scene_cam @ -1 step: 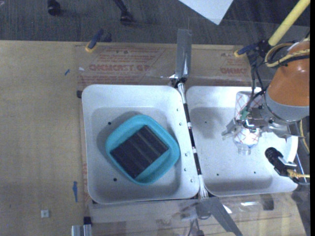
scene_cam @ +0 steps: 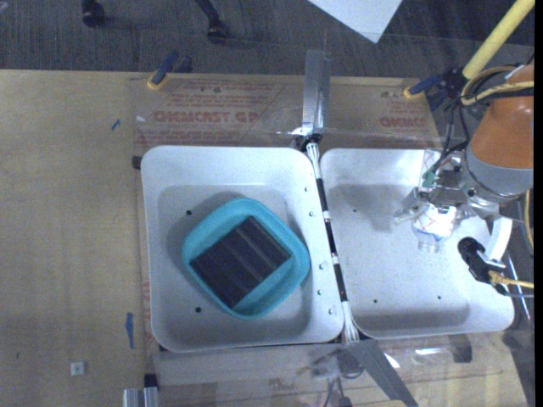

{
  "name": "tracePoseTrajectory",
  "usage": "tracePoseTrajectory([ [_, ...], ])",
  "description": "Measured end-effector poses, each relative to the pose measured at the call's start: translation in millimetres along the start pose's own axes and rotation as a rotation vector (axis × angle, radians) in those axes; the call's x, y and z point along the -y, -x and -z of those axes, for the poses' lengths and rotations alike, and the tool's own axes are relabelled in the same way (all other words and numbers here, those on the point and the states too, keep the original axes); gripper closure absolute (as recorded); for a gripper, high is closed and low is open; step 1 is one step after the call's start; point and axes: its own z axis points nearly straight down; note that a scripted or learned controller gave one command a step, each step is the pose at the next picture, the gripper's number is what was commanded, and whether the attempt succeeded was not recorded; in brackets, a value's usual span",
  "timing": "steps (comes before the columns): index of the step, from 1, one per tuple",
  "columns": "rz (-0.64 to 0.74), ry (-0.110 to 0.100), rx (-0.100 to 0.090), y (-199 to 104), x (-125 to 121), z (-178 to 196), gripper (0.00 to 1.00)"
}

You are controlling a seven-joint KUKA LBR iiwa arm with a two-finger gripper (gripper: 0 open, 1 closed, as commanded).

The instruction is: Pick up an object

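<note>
A blue square dish (scene_cam: 293, 257) lies tilted in the left bin (scene_cam: 165, 185), with a dark ridged block (scene_cam: 237, 259) resting inside it. My gripper (scene_cam: 434, 217) hangs low over the upper right part of the right bin (scene_cam: 382, 295). A small pale thing with blue and red marks (scene_cam: 436, 225) shows right at the gripper's tip; whether it is held is unclear. The grey arm with its orange band (scene_cam: 502, 138) comes in from the right.
A metal divider (scene_cam: 327, 227) runs between the two bins. A black fitting (scene_cam: 477, 259) and cables sit by the right bin's right rim. Clamps and a yellow rod (scene_cam: 509, 19) stand at the back right. The wooden bench (scene_cam: 68, 227) spreads to the left.
</note>
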Motion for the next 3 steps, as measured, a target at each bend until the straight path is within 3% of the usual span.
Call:
tracePoseTrajectory([
  [1, 0.216, -0.001, -0.004, 53, -60, -70, 0.0],
  [2, 0.214, 0.003, -0.002, 54, -61, -60, 1.0],
  [3, 0.107, 0.0, 0.0, -21, -97, 6, 1.0],
])
